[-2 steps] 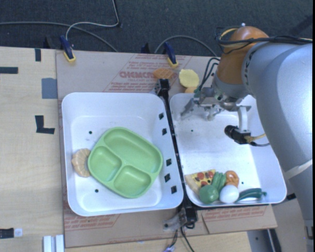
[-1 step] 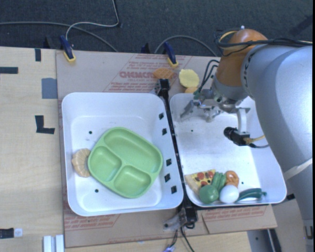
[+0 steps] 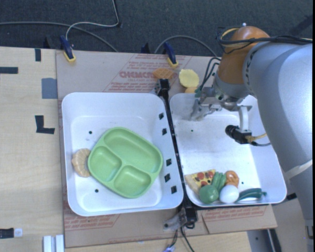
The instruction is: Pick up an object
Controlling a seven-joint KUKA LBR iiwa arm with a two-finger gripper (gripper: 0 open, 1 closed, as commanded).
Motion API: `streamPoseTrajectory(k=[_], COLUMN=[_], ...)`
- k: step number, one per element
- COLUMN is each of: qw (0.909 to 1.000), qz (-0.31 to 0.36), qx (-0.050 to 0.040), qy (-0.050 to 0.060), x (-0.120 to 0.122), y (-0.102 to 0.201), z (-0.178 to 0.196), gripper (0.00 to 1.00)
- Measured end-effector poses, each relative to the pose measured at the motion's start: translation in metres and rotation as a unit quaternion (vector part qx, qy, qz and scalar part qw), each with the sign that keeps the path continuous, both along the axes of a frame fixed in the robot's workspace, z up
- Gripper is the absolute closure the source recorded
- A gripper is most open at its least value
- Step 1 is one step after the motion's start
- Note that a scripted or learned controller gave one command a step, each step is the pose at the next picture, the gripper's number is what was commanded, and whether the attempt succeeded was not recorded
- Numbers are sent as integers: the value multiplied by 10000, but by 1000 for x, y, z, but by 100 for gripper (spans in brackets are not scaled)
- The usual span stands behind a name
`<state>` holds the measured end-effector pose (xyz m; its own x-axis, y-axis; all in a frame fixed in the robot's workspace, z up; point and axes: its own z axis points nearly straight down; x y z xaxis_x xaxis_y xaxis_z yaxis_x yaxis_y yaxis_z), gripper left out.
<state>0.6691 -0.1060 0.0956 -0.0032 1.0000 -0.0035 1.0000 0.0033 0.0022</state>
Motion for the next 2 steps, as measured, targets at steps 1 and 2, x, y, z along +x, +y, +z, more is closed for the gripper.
streamPoseTrajectory(k=[1, 2], qw=[10000, 10000], qz=[-1, -13], qx=[0, 6], qy=[4, 10], x=[0, -1], y=[0, 6], z=[0, -10], gripper=[0, 0])
